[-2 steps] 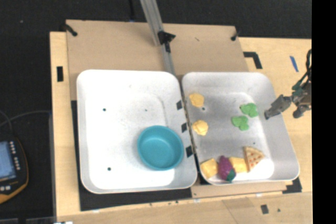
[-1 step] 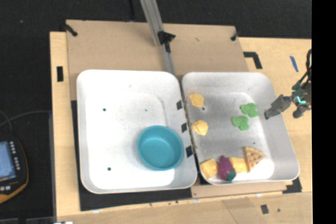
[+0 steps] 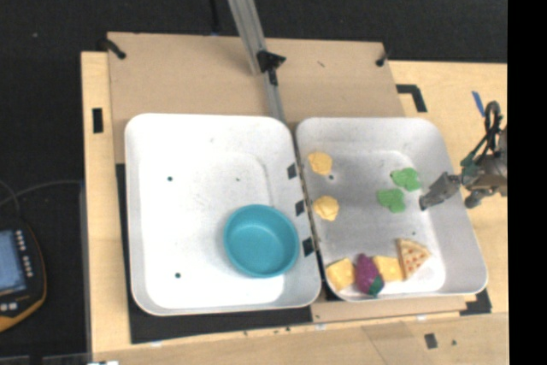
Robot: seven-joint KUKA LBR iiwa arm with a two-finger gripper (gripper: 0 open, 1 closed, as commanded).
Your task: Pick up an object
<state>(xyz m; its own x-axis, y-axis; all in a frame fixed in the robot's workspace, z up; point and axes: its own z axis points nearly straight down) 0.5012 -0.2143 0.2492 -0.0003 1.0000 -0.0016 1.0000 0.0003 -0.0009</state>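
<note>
The right bin (image 3: 444, 145) holds several small items. Two green pieces (image 3: 406, 179) (image 3: 391, 199) lie near its middle. Two yellow pieces (image 3: 320, 162) (image 3: 325, 206) sit along its left wall. At the front edge lie a yellow piece (image 3: 340, 273), a purple item (image 3: 367, 273), another yellow piece (image 3: 389, 269) and a pizza-slice toy (image 3: 413, 256). My gripper (image 3: 433, 193) reaches in over the right wall of this bin, just right of the green pieces and above the pizza slice. I see nothing held in it.
A blue bowl (image 3: 261, 239) stands in the left bin (image 3: 171, 158), near its front right corner. A slanted metal pole (image 3: 244, 8) rises behind the bins. A handheld controller (image 3: 17, 269) lies at the far left.
</note>
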